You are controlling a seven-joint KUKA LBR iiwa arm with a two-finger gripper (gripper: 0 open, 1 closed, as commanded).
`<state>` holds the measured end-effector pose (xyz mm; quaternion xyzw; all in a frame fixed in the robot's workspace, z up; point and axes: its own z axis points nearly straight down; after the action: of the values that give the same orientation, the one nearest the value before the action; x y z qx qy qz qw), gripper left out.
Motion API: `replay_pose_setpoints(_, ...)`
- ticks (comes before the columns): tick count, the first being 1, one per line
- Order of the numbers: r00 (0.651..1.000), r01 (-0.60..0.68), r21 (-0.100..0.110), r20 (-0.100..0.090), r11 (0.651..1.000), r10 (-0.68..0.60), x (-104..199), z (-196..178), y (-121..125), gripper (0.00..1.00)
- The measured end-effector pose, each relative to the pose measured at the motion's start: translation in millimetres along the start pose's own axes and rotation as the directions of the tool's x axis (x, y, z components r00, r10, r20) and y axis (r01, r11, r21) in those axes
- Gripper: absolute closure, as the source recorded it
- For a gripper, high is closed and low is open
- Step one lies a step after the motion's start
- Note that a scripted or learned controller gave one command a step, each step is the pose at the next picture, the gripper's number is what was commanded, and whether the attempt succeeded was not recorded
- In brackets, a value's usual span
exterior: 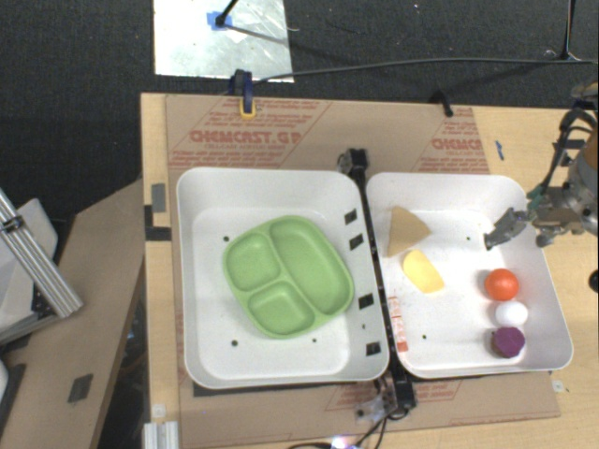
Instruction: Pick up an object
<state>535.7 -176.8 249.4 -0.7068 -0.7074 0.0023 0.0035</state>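
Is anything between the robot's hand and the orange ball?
Nothing visible is. The hand hangs over the right bin, and the orange ball lies just below it in the picture, with bare white floor between them.

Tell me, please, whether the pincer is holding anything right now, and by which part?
Nothing is held: the pincer hangs above the right white bin, apart from its objects.

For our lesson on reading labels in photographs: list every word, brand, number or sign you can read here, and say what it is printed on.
"CHEMCAST GP": red print on the brown sheet behind the left bin.
A second red print of the same kind on that sheet behind the right bin is cut off and blurred; unreadable.
Smaller red lines beneath both prints: too small to read.
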Motion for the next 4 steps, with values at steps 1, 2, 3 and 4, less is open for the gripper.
replay_pose_setpoints(1,1.000,0.003,-0.010,0.002,1.000,-0.003,0.3,-5.3,2.1,0.00)
replay_pose_setpoints(2,1.000,0.001,-0.007,0.001,1.000,-0.001,8.1,39.6,1.3,0.00)
replay_pose_setpoints(3,1.000,0.000,-0.005,0.001,1.000,0.000,8.3,98.3,-6.9,0.00)
replay_pose_setpoints(4,1.000,0.002,-0.006,0.000,1.000,-0.002,14.8,146.3,0.8,0.00)
